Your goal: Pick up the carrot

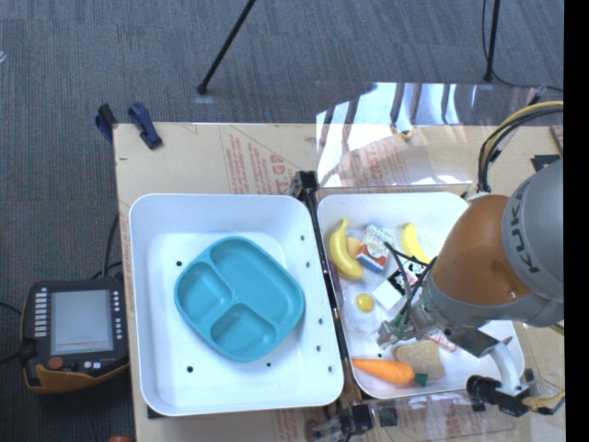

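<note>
Camera view: carrot (384,370) lies just below claw (398,331).

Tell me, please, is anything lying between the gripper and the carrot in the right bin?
Nothing visible separates them. The carrot lies at the near edge of the right bin, and the gripper hangs just above it. A tan bread-like piece lies beside the carrot's green end, close enough to be bumped.

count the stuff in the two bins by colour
Yellow: 3 – banana, second banana, small round piece
Orange: 1 – carrot
Blue: 1 – divided plate
Tan: 1 – bread slice
Red and white: 1 – small packet
Total: 7 visible
</note>
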Motion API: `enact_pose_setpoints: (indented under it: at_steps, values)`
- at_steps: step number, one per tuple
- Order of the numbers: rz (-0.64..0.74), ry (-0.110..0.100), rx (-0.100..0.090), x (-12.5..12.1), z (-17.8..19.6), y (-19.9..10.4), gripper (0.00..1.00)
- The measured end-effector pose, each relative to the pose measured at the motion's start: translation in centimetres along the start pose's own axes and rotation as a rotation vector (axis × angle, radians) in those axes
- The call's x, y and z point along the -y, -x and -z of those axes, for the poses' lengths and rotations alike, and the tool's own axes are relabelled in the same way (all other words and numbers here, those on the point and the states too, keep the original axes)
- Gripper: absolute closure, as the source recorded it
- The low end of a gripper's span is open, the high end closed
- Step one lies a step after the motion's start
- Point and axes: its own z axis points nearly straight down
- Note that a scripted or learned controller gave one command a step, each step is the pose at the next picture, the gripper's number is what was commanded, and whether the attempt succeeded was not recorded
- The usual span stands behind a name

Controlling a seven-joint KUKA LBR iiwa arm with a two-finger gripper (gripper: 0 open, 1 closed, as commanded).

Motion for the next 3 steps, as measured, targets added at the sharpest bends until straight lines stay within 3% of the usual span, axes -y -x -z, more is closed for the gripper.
enact_pose_setpoints:
  at_steps: [1,2,3]
  values:
    - [-0.001,-0.001,0.000,0.0,0.0,0.0,0.00]
    - [-0.171,0.005,0.003,0.1,-1.7,0.7,0.00]
    - [-0.171,0.001,0.000,0.2,-0.8,0.7,1.00]
